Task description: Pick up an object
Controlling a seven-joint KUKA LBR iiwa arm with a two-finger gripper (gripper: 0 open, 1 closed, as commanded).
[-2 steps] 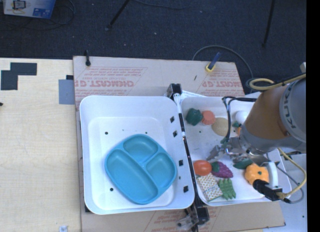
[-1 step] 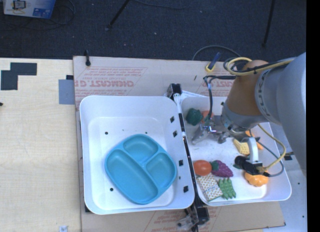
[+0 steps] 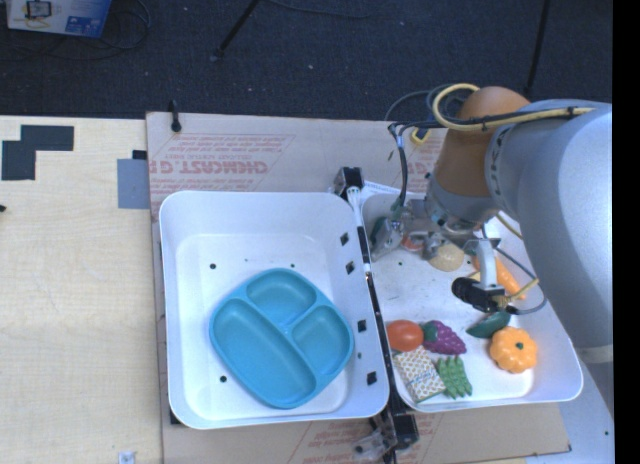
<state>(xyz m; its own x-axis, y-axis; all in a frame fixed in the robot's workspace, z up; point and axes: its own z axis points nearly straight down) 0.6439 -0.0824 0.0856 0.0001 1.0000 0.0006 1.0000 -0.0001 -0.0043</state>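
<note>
The gripper (image 3: 420, 237) is low in the right bin (image 3: 560, 377), its grip impossible to tell, and nothing looks lifted, so picking seemingly remains.

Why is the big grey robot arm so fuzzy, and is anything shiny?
In the camera view, the grey arm sits nearest the lens, so it looks soft and blurry; the blue divided plate looks sharper; the left white bin is evenly lit, with soft shadows and no strong glare.
</note>
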